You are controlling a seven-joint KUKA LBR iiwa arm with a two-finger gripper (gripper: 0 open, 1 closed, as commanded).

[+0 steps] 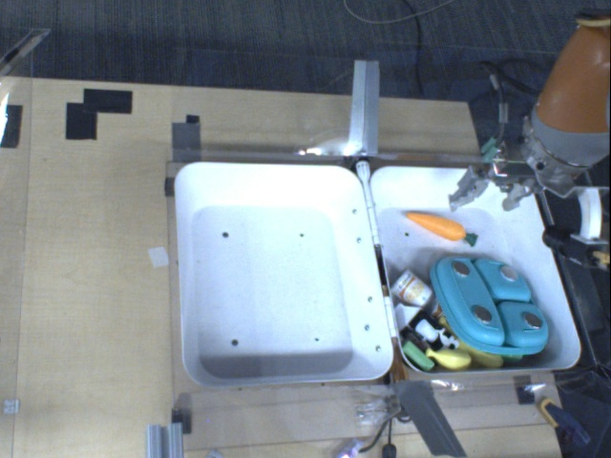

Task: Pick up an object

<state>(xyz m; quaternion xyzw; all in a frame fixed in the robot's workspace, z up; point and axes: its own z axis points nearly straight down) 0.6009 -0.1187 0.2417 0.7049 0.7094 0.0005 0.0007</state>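
The right bin (pixel 558 284) holds an orange carrot (pixel 436 225) near its back, a large blue tray-like toy (pixel 489 302) with round dimples, a small tan and white can (pixel 411 288), a black and white toy (pixel 426 332) and a yellow banana (pixel 449 359) at the front. My gripper (pixel 493 189) hangs over the back of the right bin, up and right of the carrot. Its two fingers stand apart with nothing between them.
The left bin (pixel 272 275) sits beside the right one, split from it by a metal divider (pixel 374 256). A metal post (pixel 366 108) rises behind the bins. A cable (pixel 401 8) lies on the dark floor beyond the bench.
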